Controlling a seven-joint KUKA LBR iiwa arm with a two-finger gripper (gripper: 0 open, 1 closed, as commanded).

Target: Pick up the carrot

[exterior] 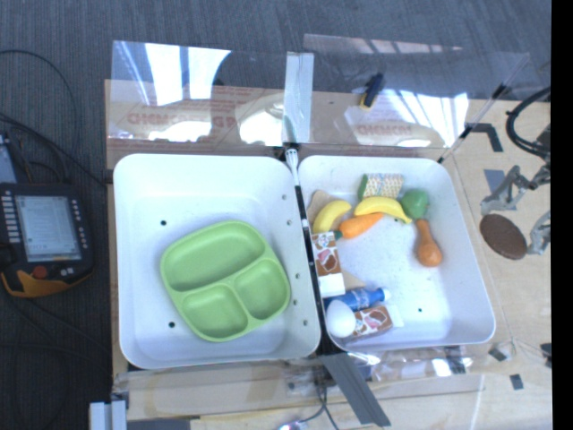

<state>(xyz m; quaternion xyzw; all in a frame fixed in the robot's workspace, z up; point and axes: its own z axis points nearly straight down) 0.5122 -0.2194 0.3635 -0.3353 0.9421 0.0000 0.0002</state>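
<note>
While bananas (380, 207) crowd it behind, the carrot (360, 225) faces open bin floor (394, 267) (claw state: cannot tell).

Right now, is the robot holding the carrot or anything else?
Nothing is held. The carrot lies in the right bin among the bananas, with no fingers around it.

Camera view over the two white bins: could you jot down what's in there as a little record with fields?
left bin: holds a green divided plate
right bin: holds the toy food
carrot: orange, near the bin's far side, lying against two bananas
beside the bananas: a green item and a patterned box
near right wall: an orange drumstick-like piece
along the divider: a small carton, a bottle with blue cap
carrot status: not yet picked up
</note>
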